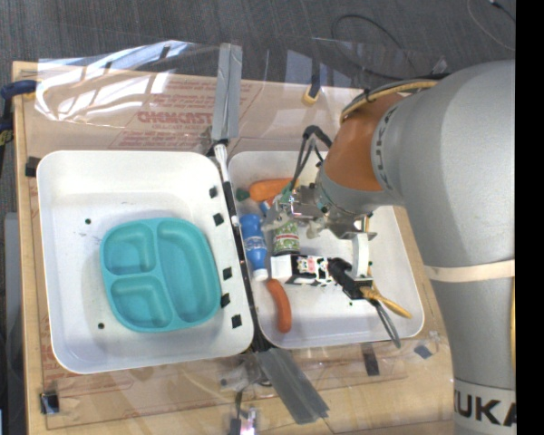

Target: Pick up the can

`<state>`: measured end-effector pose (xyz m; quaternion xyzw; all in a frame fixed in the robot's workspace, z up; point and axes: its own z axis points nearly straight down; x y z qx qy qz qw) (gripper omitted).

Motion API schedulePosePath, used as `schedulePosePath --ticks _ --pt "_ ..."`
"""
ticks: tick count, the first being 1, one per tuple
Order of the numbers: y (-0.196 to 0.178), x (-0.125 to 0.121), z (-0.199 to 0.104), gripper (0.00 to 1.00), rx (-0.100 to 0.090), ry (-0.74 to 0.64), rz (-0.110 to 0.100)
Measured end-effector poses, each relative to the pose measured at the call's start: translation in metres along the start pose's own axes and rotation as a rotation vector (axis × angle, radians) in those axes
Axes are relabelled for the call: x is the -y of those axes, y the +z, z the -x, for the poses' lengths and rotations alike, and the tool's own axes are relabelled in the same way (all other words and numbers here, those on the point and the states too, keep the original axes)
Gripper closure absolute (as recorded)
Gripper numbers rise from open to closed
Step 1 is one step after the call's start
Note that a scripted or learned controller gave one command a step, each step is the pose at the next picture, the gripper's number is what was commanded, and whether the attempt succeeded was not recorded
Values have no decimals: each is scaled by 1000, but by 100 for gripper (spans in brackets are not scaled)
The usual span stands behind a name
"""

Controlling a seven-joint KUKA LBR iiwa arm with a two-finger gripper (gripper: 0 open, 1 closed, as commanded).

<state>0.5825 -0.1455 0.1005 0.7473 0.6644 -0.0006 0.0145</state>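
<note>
The can (286, 236), small with a green label, stands in the left half of the right bin (399, 243), just right of a blue bottle. My gripper (292, 211) hangs directly over the can's top, reaching in from the right under the orange wrist band. The gripper's metal parts cover the can's upper end, and whether they touch it is not visible.
A blue bottle (252, 238) with a white cap lies along the right bin's left wall. An orange carrot-like piece (270, 188) lies behind the can, a red sausage (279, 304) in front, and a small black-and-white item (308, 268) beside it. A teal divided tray (159, 275) fills the left bin (63, 198).
</note>
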Motion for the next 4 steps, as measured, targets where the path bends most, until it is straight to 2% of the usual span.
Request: schedulePosePath --ticks 1,2,3,4 --pt "-22 -47 19 0 -21 -91 -20" --pt "-3 6 -1 0 1 -35 11" --pt "-10 8 -8 100 -10 -47 -5" --pt "-93 27 -64 100 -19 137 -26"
